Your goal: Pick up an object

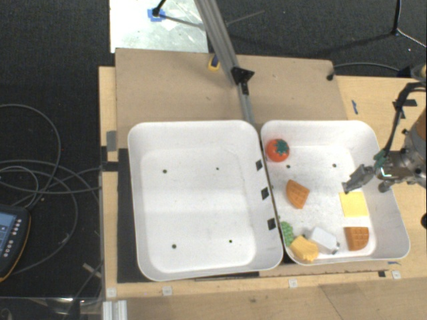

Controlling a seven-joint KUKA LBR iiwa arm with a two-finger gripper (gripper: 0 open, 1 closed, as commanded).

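My gripper (371, 181) hangs over the right side of the right bin (320, 133), its two fingers spread open with nothing between them. Just below and left of it lies a yellow block (354, 204). Further toward the front sit an orange waffle-like piece (357, 237), a white-grey object (325, 239), a yellow chunk (305, 248) and a small green item (286, 231). An orange wedge (297, 194) lies mid-bin, and a red tomato (277, 150) rests in the back left corner.
The left bin (143, 179) adjoins the right one, joined by black clips (264, 193). A slanted grey pole (220, 32) crosses the back of the bench. Cables and a handheld pendant (10, 239) lie on the floor at left.
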